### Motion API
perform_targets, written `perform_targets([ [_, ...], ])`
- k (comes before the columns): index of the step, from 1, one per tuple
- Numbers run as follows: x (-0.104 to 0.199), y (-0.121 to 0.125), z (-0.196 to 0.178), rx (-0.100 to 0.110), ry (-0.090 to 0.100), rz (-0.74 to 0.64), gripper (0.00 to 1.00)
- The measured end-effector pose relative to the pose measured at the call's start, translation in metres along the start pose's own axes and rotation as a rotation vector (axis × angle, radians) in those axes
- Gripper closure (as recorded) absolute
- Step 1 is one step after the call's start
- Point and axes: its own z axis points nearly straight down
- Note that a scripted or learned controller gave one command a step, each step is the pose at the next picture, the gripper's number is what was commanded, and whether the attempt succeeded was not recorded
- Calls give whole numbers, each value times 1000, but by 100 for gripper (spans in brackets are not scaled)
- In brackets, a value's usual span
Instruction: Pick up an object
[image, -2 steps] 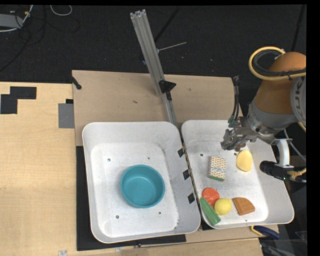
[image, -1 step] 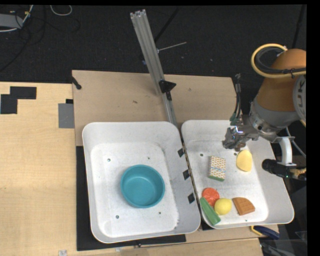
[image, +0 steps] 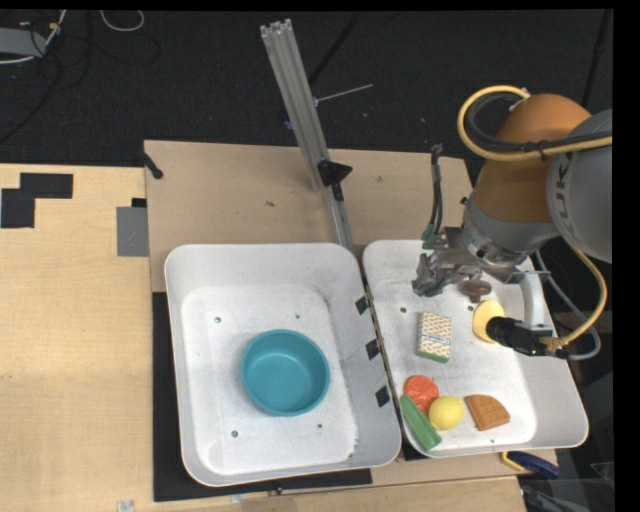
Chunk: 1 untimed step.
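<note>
Reaching from right, claw (image: 432, 280) apparently above right bin (image: 560, 420).

You have the gripper (image: 432, 280) hanging over the right bin (image: 560, 420), at twelve o'clock from the patterned sponge (image: 434, 336). A teal bowl (image: 285, 373) sits in the left bin (image: 200, 300).

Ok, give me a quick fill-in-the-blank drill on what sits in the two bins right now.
1. The teal bowl sits in the ____ bin of the view.
2. The gripper hangs over the bin on the view's ____.
3. The patterned sponge lies just ____ the gripper in the view.
4. The green vegetable lies at the ____ edge of the pile with the red ball and the yellow ball.

Missing words: left; right; below; left
</note>
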Motion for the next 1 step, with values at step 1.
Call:
perform_targets([
  [1, 39, 17, 1, 0, -1, 1, 100],
])
